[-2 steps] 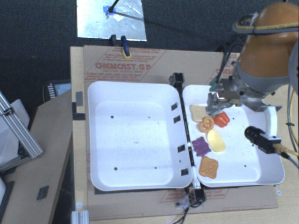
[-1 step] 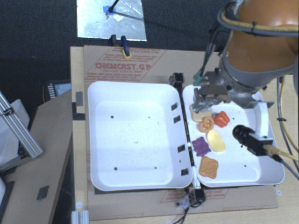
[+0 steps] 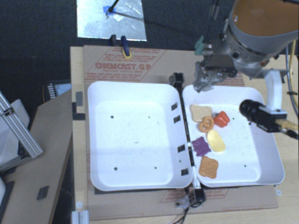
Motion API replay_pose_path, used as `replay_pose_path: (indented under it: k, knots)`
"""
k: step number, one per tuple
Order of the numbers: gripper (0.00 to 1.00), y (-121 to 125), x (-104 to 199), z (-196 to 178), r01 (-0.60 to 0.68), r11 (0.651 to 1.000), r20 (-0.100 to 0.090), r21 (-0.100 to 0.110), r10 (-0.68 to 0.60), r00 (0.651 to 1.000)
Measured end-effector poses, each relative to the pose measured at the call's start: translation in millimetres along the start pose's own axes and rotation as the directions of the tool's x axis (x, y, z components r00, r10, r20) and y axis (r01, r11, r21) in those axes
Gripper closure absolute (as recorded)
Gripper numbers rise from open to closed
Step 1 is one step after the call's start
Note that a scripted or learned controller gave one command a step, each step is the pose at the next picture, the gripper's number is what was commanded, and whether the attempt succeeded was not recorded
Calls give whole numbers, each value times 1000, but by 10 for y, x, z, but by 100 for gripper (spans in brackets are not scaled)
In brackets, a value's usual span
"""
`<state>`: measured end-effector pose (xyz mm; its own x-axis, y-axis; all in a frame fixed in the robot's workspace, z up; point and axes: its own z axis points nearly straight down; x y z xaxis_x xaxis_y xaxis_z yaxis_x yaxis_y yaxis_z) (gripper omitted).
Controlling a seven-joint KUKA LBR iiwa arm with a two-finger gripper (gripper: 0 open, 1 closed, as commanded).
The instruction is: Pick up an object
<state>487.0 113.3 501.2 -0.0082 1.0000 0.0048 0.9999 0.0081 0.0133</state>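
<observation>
Two shallow white bins are lying side by side on a cardboard-covered bench (image 3: 126, 62). The left bin (image 3: 100, 97) is occupying the centre-left of the frame. The right bin (image 3: 266, 171) is sitting at the centre-right and is holding a loose cluster of small objects near its left wall. From top to bottom of the cluster: a pale beige slice (image 3: 201, 111); an orange ring-shaped piece (image 3: 206, 123) touching its lower edge; a red-orange piece (image 3: 222, 119) just beside the ring on its right; a yellow oval piece (image 3: 216, 141); a purple piece (image 3: 201, 146) just left of the yellow one; and a flat orange-brown piece (image 3: 208, 167) lying nearest the bottom of the frame.

The arm is reaching in from the upper right of the frame, its orange band (image 3: 261, 10) showing near the top edge. The gripper (image 3: 203, 84) is hanging above the upper-left corner of the right bin, apart from the cluster and above the beige slice in the frame. Whether it is spread or closed cannot be told; nothing is visible in its grasp. A black cylindrical device (image 3: 257, 113) is projecting over the right bin's right side.
</observation>
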Motion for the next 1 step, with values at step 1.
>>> replay_pose_path:
  k: [1]
  knots:
    - [100, -9, 930, 35, 5, 1000, 1, 12, -5, 1000]
